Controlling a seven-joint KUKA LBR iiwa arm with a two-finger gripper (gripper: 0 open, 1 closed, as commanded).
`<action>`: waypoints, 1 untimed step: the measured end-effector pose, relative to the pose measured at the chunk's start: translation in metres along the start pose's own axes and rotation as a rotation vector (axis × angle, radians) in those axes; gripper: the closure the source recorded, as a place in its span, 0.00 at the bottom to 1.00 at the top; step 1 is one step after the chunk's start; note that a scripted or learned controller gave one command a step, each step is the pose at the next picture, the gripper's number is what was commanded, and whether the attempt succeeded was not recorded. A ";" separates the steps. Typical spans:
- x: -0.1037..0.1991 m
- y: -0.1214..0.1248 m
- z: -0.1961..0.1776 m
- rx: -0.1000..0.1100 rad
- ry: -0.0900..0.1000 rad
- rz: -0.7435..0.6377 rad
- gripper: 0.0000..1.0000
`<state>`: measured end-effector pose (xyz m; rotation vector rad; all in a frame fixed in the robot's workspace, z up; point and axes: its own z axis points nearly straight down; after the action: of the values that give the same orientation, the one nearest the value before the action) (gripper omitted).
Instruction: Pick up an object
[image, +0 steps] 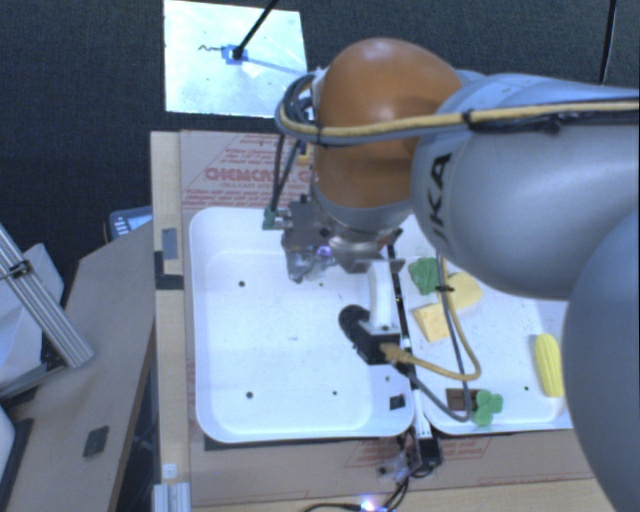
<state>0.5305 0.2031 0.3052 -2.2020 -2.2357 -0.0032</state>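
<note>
End effector (318, 255) low over left bin (230, 400), far edge; grip state: cannot tell. Corn cob (548, 363) in right bin (520, 415), long axis near-to-far, beside yellow wedge (432, 321), green pieces (425, 274)

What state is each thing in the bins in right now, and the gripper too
gripper: low over the left bin, fingers unclear
yellow corn: lying in the right bin
yellow wedge: lying in right bin
green piece: resting at right bin's front edge
</note>
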 end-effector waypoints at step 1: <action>-0.035 -0.008 -0.179 -0.022 0.003 0.012 1.00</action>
<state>0.5236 0.1676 0.4846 -2.2247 -2.2315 -0.0309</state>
